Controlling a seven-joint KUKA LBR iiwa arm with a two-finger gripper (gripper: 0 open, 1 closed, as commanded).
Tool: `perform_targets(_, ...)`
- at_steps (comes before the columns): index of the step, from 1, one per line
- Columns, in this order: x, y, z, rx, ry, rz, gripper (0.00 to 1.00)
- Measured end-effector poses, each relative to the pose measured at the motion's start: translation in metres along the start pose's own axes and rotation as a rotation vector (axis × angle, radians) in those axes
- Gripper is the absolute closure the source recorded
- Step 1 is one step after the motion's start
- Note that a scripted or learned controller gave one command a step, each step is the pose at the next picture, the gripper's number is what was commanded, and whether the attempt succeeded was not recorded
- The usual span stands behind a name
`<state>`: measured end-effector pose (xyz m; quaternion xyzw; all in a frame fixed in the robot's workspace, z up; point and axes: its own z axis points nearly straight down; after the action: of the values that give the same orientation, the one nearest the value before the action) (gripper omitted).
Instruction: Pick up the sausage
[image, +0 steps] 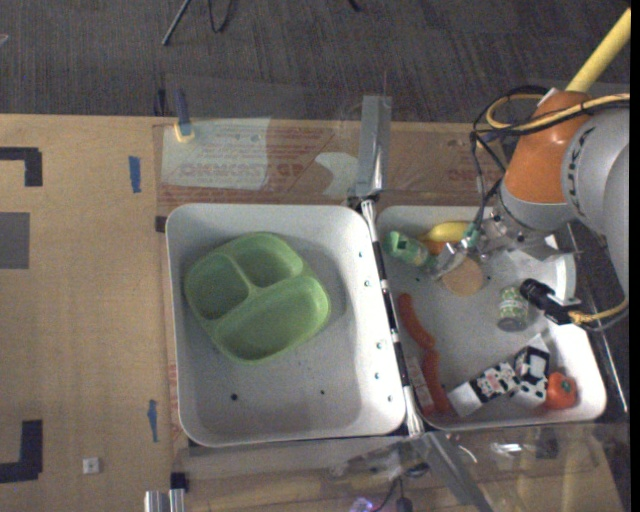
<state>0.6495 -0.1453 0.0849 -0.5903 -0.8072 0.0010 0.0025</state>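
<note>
A green divided plate (256, 296) sits in the left bin (200, 400). In the right bin (590, 400), the red sausage (420, 350) lies along the left wall, below-left of the end effector (462, 250), well apart; its grip cannot be told.

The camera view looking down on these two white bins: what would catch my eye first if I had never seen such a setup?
Likely the green divided plate, lying alone in the left bin. Next, the grey arm with its orange band coming in from the right, its pincer low over the far end of the right bin. There a long red sausage lies along the left wall, among a small clutter of toy foods.
</note>
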Motion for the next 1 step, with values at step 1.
perform_targets(1,-0.012,-0.0055,-0.0376,-0.009,-0.008,-0.219,0.0)
